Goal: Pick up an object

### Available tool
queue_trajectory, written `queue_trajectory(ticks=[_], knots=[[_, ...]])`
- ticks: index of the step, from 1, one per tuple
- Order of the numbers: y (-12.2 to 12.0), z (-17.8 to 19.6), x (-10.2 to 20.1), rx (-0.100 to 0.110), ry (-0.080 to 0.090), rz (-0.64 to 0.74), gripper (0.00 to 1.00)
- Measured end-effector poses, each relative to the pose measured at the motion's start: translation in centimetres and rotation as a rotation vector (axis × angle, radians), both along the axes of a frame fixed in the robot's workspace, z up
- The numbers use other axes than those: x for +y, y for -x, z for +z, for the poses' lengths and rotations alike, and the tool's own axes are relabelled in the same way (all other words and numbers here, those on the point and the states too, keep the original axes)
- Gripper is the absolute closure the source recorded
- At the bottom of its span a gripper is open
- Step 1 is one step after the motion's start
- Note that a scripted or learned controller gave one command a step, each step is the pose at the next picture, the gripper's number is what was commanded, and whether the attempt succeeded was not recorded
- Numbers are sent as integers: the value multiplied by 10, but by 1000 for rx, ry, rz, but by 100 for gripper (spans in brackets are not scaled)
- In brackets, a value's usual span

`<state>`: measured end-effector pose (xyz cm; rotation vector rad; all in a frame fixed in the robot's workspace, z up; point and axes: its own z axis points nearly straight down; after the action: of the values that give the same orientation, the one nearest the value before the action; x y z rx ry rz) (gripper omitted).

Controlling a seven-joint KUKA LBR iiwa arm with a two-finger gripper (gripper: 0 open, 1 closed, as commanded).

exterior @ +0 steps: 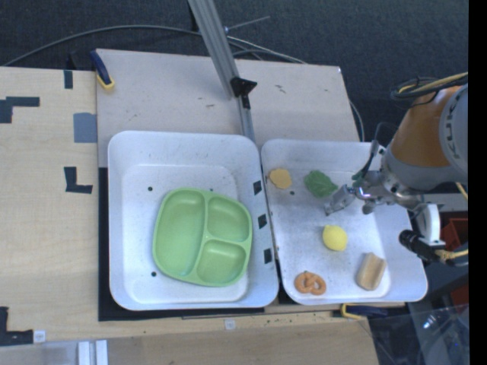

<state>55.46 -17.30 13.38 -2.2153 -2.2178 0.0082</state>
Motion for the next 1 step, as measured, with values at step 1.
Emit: queue_trajectory(ticks=[1], knots=[[-2, 13, 0, -6, 1, 2, 100]])
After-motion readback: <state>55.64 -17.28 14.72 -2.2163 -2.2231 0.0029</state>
